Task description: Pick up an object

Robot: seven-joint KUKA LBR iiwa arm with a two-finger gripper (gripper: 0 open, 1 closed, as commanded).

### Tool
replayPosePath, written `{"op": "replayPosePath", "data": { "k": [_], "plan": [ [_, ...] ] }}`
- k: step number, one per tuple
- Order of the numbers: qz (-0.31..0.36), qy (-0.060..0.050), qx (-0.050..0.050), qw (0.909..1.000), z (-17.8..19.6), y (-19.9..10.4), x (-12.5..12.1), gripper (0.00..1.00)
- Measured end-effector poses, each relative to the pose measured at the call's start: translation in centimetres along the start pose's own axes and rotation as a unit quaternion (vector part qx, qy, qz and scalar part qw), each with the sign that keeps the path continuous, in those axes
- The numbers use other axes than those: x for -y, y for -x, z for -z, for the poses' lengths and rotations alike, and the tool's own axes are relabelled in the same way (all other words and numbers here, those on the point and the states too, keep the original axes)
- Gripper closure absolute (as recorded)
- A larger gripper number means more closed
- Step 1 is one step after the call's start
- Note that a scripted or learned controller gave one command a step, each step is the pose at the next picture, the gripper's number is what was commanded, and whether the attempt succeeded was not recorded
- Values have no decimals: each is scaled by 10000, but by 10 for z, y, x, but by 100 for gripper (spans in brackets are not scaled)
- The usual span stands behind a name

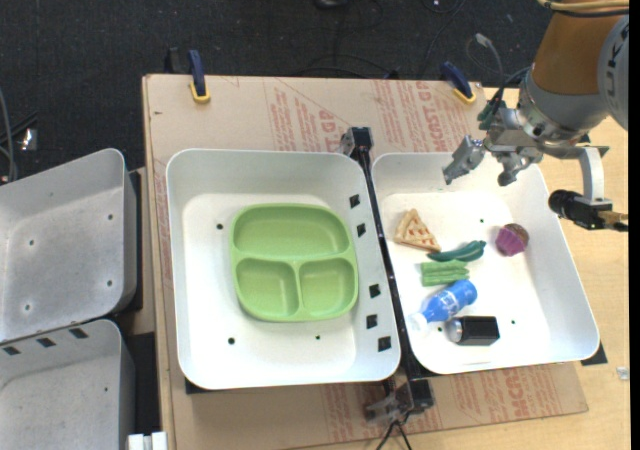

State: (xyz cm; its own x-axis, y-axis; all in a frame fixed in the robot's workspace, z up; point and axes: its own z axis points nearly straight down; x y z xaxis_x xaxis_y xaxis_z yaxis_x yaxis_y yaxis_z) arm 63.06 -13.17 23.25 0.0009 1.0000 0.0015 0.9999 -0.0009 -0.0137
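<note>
Two shallow white bins sit side by side on a brown board, seen from above at a slant. The left bin [190, 238] holds a light green divided plate [295, 261] with three compartments, lying flat near the bin's middle. The right bin [570, 288] carries all the loose objects and serves here as the landmark.

Toward the middle of the right bin lies a tan waffle-patterned wedge [415, 231]. Just below it, nearer the bin's front edge, a dark green pod [462, 252] rests beside a lighter green flat piece [443, 273] — the two look to be touching. To the pod's right, nearer the bin's right wall, sits a small purple object [512, 238], apart from the rest. Closer to the front edge lies a blue bottle [447, 301] on its side, and beside it, at its lower end, a black block [479, 329].

The arm enters from the right, its orange band visible above the grey wrist. The gripper [490, 166] hangs over the far edge of the right bin, well apart from every object there; its two fingers [460, 160] stand spread apart with nothing between them — no object is held.

Blue-and-yellow clamps [198, 78] pin the board at its far corners, beyond both bins.
</note>
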Motion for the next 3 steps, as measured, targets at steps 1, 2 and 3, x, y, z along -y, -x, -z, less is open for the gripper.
{"op": "replayPosePath", "data": {
  "k": [1, 2, 3],
  "plan": [
    [11, 68, 8, 10000, 9, 0, -2, 0],
    [0, 53, 7, 10000, -53, -1, 2, 0],
    [21, 62, 9, 10000, -103, -6, -8, 0]
  ]
}}
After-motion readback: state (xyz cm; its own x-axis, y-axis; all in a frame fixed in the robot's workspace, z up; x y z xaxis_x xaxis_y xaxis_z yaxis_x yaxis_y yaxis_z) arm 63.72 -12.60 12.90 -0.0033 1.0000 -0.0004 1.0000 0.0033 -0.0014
